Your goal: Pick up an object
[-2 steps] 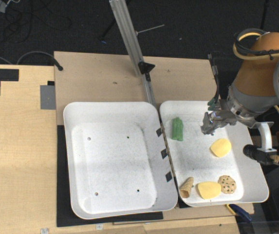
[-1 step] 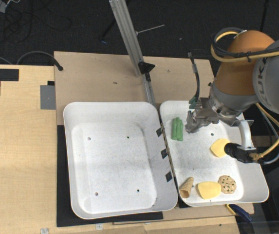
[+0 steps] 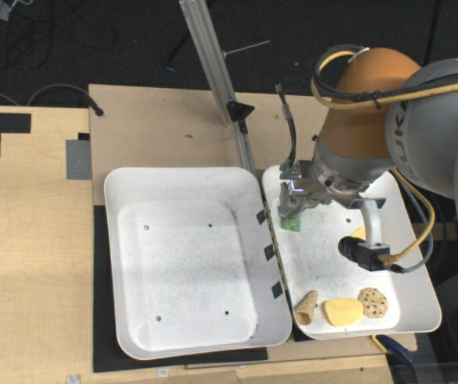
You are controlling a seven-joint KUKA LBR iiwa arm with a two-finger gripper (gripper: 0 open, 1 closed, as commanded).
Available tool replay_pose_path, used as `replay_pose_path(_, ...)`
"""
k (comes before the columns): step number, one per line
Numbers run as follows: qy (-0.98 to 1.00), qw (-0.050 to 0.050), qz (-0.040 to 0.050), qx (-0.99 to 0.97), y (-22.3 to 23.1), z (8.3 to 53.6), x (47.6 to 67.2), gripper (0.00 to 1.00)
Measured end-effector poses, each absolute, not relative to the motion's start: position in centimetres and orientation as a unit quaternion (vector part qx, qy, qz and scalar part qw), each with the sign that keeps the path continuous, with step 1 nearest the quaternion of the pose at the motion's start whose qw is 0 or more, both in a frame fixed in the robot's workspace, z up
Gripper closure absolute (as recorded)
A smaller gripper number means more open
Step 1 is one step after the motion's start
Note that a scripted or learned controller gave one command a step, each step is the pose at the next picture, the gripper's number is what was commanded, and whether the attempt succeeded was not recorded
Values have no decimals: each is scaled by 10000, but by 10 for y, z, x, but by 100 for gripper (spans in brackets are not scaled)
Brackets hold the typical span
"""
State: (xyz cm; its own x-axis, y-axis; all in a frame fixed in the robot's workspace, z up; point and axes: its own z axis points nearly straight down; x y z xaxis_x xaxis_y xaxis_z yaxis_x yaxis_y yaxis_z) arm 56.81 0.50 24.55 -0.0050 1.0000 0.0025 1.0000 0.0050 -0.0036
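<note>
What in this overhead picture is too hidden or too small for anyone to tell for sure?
- The gripper: too small and dark to read its grasp on the green object beneath it.
- The green object: partly covered by the gripper, so its shape is unclear.
- A yellow thing: mostly hidden behind the arm's black fitting.
- The right bin: its far part is covered by the arm.

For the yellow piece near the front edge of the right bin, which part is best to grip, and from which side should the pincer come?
Probably from straight above, closing across the short width of the yellow piece. It seems to lie flat, with the cone-shaped piece and the cookie close on either side along its length, and the right bin rim just in front, so a sideways approach looks crowded.
</note>
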Motion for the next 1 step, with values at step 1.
replay_pose_path(1, -7085, 27, 12, -7057, 53, 243, 561, 100)
